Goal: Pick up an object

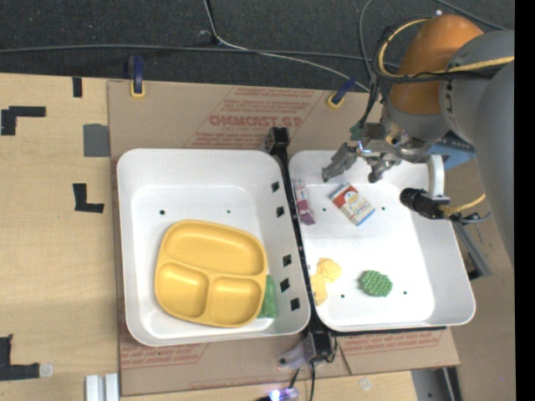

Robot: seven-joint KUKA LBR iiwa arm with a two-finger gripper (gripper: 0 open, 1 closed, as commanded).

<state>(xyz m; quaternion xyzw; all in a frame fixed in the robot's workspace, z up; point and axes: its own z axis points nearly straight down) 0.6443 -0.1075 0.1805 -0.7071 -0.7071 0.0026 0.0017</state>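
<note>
The light wooden table point(50, 249) has a big flat sheet of brown cardboard point(242, 115) lying on it, with red writing on the sheet. Two shallow white plastic bins sit side by side on the cardboard. The left white bin point(138, 174) and the right white bin point(418, 249) touch along their middle edge. On the bare wood left of the cardboard are small black tape marks point(84, 197) and a grey patch point(96, 139). Two clamps grip the cardboard's far edge: one blue and yellow point(136, 80), one yellow point(338, 97).

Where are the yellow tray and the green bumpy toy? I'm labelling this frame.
yellow tray point(211, 274), camera view, on the ridge between its compartments.
green bumpy toy point(375, 283), camera view, on its middle.
</note>
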